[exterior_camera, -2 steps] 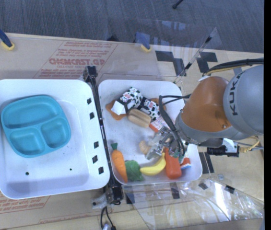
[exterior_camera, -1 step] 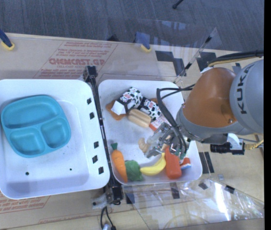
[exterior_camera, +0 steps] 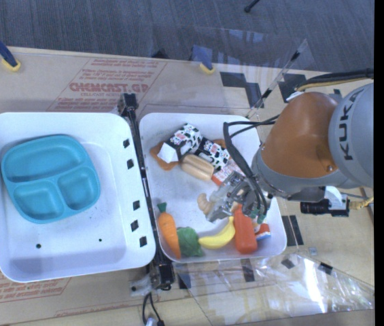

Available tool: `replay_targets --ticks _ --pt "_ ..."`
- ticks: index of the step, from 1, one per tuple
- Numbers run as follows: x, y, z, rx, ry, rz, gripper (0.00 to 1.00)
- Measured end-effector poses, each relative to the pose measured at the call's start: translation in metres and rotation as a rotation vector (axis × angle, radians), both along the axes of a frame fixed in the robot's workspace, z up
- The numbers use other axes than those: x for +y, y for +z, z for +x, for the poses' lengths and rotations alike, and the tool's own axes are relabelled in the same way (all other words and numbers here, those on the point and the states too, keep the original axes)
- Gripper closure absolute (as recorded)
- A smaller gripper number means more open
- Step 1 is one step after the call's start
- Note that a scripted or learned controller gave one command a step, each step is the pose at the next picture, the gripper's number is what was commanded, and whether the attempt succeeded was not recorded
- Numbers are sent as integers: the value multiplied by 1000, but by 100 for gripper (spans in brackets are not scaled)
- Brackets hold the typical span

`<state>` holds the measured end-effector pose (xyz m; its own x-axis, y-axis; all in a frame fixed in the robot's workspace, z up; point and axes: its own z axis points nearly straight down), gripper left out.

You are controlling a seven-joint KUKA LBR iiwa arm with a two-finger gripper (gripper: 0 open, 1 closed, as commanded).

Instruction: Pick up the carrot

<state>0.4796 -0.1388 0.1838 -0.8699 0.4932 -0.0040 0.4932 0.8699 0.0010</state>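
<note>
Down front your carrot [exterior_camera: 168,231] sits by the banana [exterior_camera: 220,237] — gripper [exterior_camera: 240,199] hovers close, can't tell its state — bench [exterior_camera: 103,80] reads "CHEMCAST GP".

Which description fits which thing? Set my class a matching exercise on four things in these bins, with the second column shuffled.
Things:
1. carrot
2. blue divided plate
3. banana
4. gripper

Descriptions:
A. in the left bin
B. yellow, at the right bin's near edge
C. orange with a green top, in the right bin's near-left corner
D. over the middle of the right bin

Pairs: 1-C, 2-A, 3-B, 4-D
</note>
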Motion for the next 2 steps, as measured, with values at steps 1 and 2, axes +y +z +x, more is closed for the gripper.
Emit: replay_targets --ticks 1,2 --pt "0 0 0 0 0 0 0" --pt "41 -93 64 3 8 1 0"
